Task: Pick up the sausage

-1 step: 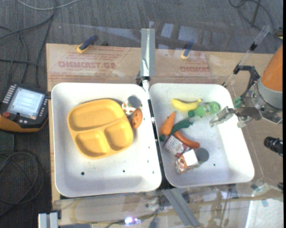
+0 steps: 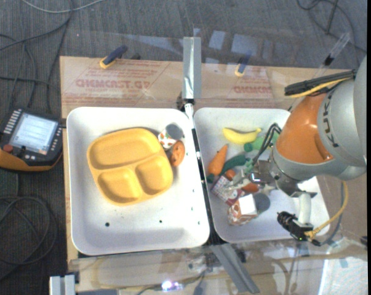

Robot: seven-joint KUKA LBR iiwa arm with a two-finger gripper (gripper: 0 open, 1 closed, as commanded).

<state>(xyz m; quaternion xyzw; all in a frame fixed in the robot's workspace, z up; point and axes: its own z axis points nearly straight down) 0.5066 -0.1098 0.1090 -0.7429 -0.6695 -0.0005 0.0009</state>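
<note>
A short orange-brown sausage (image 2: pixel 178 153) lies in the left bin (image 2: pixel 87 226), against the right rim of the yellow divided plate (image 2: pixel 133 165). A small grey and white piece (image 2: pixel 170 134) sits just above it. My gripper (image 2: pixel 256 177) hangs low in the right bin (image 2: pixel 320 217), over a heap of toy food, well to the right of the sausage. The orange wrist band (image 2: pixel 302 137) and grey arm body cover the bin's right side.
The right bin holds a banana (image 2: pixel 240 134), a carrot (image 2: pixel 218 158), a green piece (image 2: pixel 237 162), crumpled packets (image 2: pixel 224 187) and a small box (image 2: pixel 243 208). The bins' shared wall (image 2: pixel 200 177) runs between gripper and sausage. A teach pendant (image 2: pixel 28 140) lies off the bench at left.
</note>
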